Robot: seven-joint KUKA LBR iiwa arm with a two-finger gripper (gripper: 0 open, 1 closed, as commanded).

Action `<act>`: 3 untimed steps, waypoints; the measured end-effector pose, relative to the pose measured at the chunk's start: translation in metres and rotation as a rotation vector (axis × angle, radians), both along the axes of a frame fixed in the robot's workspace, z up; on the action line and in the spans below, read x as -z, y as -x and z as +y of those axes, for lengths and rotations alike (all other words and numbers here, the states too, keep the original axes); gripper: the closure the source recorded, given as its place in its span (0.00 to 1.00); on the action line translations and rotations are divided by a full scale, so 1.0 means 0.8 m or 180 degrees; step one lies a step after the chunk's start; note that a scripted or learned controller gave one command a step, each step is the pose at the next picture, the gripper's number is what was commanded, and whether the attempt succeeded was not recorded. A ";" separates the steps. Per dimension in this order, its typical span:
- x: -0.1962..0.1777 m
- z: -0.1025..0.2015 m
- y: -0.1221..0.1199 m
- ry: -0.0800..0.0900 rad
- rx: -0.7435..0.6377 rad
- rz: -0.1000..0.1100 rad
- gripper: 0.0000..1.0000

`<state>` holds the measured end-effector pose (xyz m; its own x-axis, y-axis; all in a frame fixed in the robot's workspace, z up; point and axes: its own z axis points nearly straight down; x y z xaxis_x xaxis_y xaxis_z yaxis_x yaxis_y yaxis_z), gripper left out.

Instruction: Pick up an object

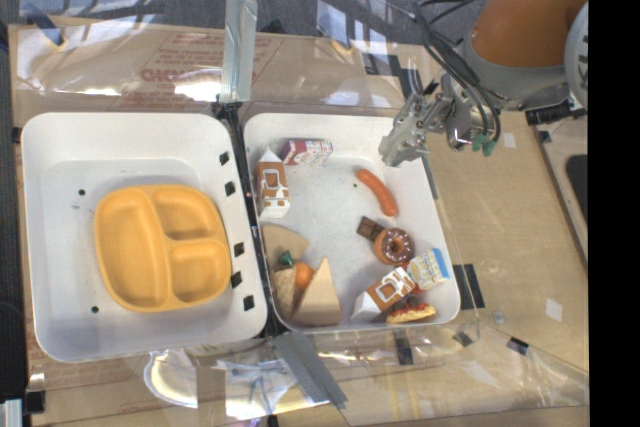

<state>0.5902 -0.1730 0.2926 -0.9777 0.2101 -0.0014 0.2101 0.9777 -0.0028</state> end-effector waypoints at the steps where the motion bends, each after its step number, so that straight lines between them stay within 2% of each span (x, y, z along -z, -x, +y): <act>1: 0.252 -0.026 0.045 -0.0013 -0.0496 0.0001 1.00; 2: 0.254 0.065 -0.039 -0.0014 0.0384 0.0008 1.00; 3: 0.078 -0.012 -0.051 0.0000 -0.0799 -0.0012 1.00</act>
<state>0.6306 -0.1823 0.2298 -0.9992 -0.0393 -0.0052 -0.0393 0.9992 -0.0027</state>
